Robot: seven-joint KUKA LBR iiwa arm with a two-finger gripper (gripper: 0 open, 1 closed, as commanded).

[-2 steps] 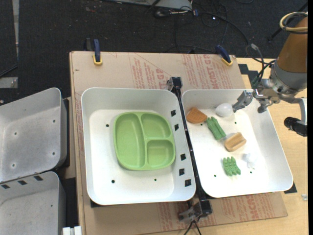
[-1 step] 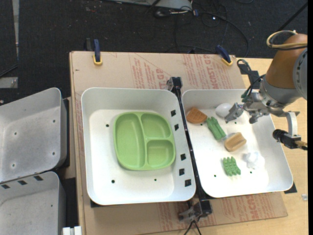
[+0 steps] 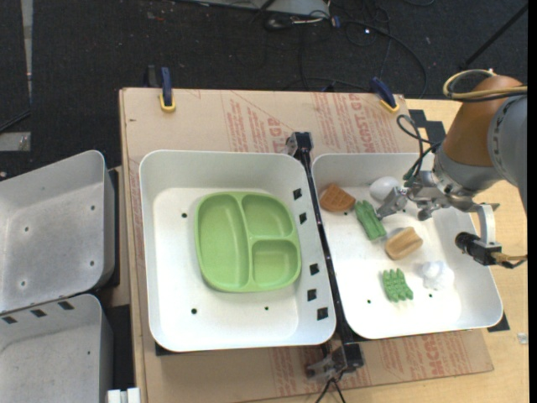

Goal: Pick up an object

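Camera view gives me the gripper low over the right bin, toward its 12 o'clock side; I cannot tell how it is set. Just beside it at 7 o'clock lies a green bar, with a tan block at 6 o'clock. The left bin holds a green tray.

You had the desk filling the middle of the frame, a tan board with red print. Two blue clamps gripped its upper edge, one at upper left and one at upper right. Directly on it sat two shallow white bins side by side, touching along the center: the left bin and the right bin.
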